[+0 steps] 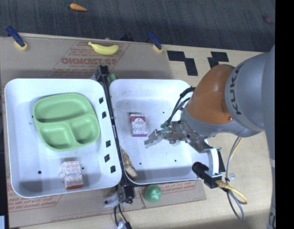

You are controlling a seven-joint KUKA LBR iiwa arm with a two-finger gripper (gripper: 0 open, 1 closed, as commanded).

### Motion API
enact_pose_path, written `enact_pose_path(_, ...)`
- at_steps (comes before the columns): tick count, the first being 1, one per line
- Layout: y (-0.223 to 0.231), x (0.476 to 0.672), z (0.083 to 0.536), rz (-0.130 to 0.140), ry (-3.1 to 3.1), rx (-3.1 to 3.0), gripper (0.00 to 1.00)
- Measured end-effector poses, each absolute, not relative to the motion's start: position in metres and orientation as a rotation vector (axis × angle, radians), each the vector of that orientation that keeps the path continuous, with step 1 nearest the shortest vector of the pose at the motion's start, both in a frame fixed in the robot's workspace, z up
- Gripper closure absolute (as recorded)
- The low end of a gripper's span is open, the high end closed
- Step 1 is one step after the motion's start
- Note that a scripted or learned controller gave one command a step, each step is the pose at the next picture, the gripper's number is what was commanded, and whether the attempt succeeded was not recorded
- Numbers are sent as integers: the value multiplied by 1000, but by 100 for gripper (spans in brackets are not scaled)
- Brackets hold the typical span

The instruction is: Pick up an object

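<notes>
Now pincer (154,138) over right bin (185,87), just right of small red box (137,124), probably my target; spread unclear, I see nothing held.

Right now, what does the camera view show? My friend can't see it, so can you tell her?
A grey and orange robot arm reaches over the right white bin, its gripper beside a small red box. The left white bin holds a green divided tray and a small carton. A green ball and a yellow banana lie outside.
</notes>
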State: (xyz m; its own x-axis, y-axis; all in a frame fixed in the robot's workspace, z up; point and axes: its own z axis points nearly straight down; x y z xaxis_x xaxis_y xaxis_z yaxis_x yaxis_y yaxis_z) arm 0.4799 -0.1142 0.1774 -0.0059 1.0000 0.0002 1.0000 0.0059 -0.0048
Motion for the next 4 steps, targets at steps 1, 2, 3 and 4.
enact_pose_path(1, -167, 559, 215, 1, -2228, -2215, 0)
enact_pose_path(2, -207, 516, 207, 3, -2225, -2214, 0)
enact_pose_path(3, -210, 575, 92, 1, -2229, -2212, 0)
enact_pose_path(4, -135, 476, 144, 2, -2227, -2211, 0)
